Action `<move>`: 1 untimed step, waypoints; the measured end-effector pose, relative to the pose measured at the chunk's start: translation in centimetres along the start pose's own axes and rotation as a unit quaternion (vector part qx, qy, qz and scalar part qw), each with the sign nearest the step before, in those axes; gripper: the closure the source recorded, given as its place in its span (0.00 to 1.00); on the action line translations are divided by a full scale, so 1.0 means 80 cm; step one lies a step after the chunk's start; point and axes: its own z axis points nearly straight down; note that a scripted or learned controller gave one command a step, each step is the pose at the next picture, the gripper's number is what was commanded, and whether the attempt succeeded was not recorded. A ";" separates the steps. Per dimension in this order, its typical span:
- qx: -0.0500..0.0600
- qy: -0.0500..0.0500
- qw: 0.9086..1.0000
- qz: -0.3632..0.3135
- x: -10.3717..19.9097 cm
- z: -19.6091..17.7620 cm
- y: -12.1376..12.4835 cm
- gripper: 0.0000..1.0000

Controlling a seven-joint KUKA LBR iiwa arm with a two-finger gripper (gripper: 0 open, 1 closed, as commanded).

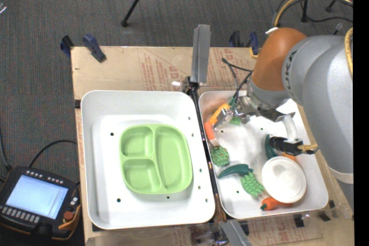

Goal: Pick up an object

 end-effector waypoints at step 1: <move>0.001 -0.001 0.999 -0.054 -0.053 0.001 -0.116 0.00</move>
